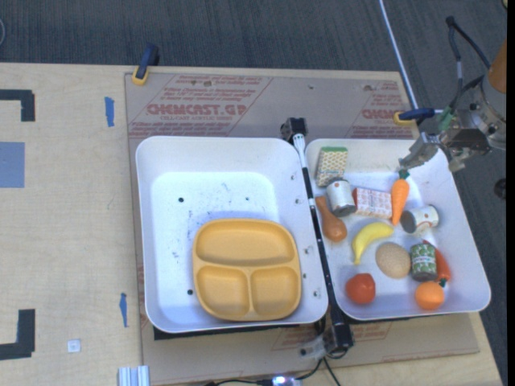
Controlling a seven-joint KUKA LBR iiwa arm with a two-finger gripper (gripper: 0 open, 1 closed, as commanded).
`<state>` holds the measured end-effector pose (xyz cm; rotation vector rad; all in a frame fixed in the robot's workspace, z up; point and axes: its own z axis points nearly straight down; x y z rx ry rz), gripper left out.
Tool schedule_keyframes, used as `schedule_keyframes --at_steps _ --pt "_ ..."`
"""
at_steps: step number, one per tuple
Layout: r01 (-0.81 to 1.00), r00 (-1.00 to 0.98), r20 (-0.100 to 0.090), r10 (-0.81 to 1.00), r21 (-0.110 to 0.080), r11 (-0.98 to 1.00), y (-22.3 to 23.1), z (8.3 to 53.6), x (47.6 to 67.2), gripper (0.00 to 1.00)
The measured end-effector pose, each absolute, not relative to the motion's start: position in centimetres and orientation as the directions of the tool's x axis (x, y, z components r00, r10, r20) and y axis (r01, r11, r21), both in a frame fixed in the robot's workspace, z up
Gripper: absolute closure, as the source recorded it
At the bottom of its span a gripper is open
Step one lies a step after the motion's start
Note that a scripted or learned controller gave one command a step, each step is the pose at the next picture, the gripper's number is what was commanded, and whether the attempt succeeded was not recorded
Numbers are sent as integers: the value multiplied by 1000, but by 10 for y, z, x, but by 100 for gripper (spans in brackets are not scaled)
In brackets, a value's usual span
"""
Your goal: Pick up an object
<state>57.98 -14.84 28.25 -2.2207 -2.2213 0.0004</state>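
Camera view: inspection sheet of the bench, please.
Surface: brown board under two white bins.
Job's things: right white bin holds toy food: orange carrot, yellow banana, red tomato, small cans, box.
Clutter: left white bin holds a yellow compartment tray.
Grippers: two-finger gripper above right bin's far corner, holding nothing visible.
Cables: black cable by the arm.
Surroundings: dark carpet, blue tape on the wooden bench.
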Motion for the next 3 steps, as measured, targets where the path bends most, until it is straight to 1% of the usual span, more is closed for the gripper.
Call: schedule_keyframes --at_steps 1,2,3 --pt "1000 0 0 1000 -2 0 -149 119 606 0" --pt "1000 1 -2 1000 3 -1 -131 105 606 0" --pt "1000 8 -19 1000 12 -8 -114 95 613 0"
